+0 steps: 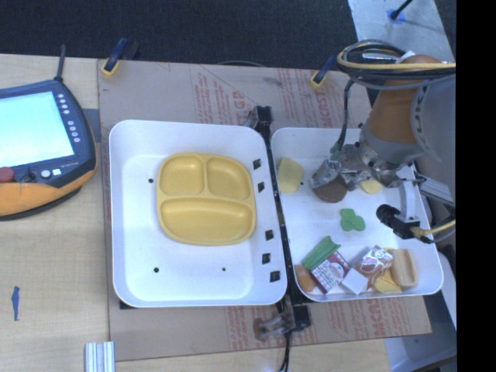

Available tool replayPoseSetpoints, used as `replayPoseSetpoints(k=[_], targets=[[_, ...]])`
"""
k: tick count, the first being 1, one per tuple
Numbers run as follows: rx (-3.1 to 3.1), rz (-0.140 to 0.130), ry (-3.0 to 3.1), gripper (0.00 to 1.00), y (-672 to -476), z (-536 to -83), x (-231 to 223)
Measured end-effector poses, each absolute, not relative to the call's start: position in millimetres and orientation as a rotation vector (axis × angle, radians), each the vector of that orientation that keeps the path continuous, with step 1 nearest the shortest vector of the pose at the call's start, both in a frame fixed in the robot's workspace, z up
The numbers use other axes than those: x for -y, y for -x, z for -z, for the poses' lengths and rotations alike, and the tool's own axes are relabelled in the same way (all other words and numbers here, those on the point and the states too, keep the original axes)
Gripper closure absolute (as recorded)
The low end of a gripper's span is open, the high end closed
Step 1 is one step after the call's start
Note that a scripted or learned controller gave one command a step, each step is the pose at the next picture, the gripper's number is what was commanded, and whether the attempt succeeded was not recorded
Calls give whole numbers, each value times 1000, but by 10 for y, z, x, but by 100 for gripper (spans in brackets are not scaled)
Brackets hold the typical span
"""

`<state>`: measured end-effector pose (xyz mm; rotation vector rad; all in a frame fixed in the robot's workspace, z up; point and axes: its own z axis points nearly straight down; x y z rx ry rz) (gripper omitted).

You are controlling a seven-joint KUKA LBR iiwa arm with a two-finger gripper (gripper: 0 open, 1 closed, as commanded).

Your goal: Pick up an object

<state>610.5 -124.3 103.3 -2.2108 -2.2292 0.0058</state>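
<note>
My gripper [332,178] is low over the back middle of the right bin [310,142]. A round brown object [332,194] lies right under its tip, touching or nearly touching it. Whether the brown object sits between the gripper's two sides cannot be made out. A pale yellow piece [289,174] lies to the left of the gripper by the bin's left wall. A small green object [353,221] rests just in front of it. Another yellow piece [372,186] sits to its right, partly under the wrist.
Along the right bin's front edge lie a green packet [320,252], a red and white box [332,272], a snack packet [376,260] and a bread roll [403,268]. The left bin [132,231] holds a yellow divided plate [206,198]. A tablet [35,134] rests at the far left.
</note>
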Motion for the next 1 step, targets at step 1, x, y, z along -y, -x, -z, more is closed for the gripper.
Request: replayPoseSetpoints(k=[1], targets=[[2236,9,2210,100,-6037,-1980,392]])
